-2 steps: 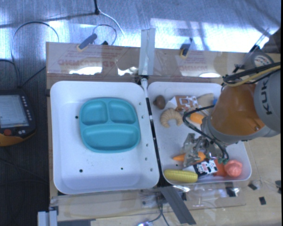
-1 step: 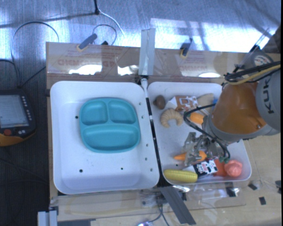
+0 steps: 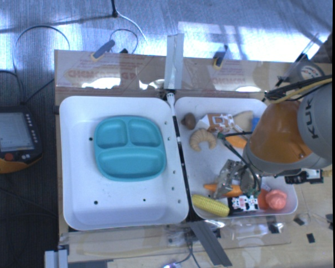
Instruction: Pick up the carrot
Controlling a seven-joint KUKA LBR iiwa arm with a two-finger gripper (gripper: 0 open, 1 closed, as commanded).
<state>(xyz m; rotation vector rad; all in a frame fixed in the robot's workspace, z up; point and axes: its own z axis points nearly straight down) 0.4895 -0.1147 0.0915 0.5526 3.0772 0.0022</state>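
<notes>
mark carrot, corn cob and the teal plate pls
carrot [image 3: 226,190]: camera view, right bin, on the orange body beside the claw.
corn cob [image 3: 210,205]: camera view, right bin's front edge, mid-cob on the yellow kernels.
teal plate [image 3: 129,148]: camera view, left bin, on the ridge between its compartments.

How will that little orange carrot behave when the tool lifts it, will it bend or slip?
The carrot looks like a moulded toy, so probably stiff and light. Its tapered, rounded shape may let it slide or roll out of a pinch. It lies tight against the corn under the tool, so a lift may nudge the corn.
</notes>
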